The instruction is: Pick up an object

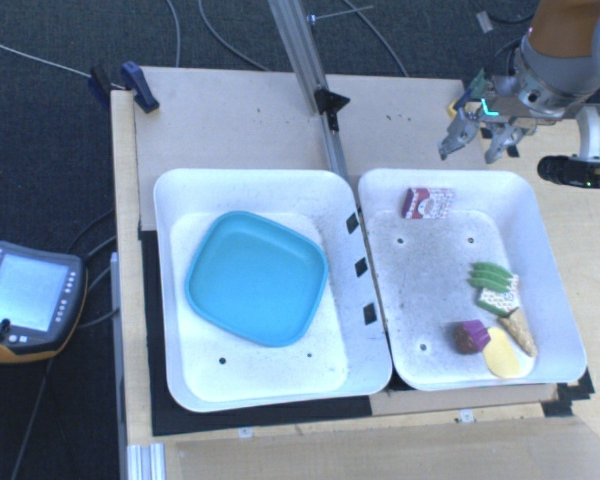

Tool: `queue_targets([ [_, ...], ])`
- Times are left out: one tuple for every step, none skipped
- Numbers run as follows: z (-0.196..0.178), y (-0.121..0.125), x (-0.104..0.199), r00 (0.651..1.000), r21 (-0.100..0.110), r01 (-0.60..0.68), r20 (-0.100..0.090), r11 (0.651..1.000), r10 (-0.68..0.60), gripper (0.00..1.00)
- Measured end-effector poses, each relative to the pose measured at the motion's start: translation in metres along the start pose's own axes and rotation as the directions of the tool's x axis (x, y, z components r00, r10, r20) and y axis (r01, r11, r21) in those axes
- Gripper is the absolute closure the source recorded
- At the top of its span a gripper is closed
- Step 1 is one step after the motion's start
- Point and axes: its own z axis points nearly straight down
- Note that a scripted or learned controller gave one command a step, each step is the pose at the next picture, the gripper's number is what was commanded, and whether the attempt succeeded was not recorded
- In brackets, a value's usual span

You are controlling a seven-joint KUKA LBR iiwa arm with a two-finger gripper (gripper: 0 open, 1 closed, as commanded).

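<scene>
Two white bins on the bench, side by side. Landmark: the right bin (550,228).

Gripper (477,140) hangs just past the right bin's far rim, over bare bench top, outside the bin. Fingers (456,138) point down, spread with a visible gap, nothing between them. Orange band of the arm (570,18) sits above it, toward the frame's top right.

Inside the right bin:
- red-and-white packet (427,203), at the far end near the rim, closest item to the gripper but apart from it
- green piece (491,273), along the bin's right side, about midway down
- pale speckled block (499,296), touching the green piece on its near side
- tan wedge (518,330), just near-side of the block
- yellow round item (502,355), near corner, touching the wedge
- purple item (471,337), just left of the yellow one

All lie on the bin floor.

Left of the right bin, rims touching: the left bin (170,208), with a blue square plate (257,278) lying flat inside.

Well left of both bins, off the bench: teach pendant (25,298) with lit screen.
</scene>
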Motion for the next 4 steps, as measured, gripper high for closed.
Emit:
queue_targets([
  [0.0,0.0,0.0,1.0,0.0,0.0,0.0,1.0,0.0,0.0],
  [0.05,-0.009,0.005,1.0,0.004,0.0,-0.001,1.0,0.0,0.0],
  [0.093,-0.005,0.005,1.0,0.004,0.0,0.0,1.0,0.0,0.0],
  [0.137,-0.009,0.0,1.0,0.005,0.0,0.0,1.0,0.0,0.0],
])
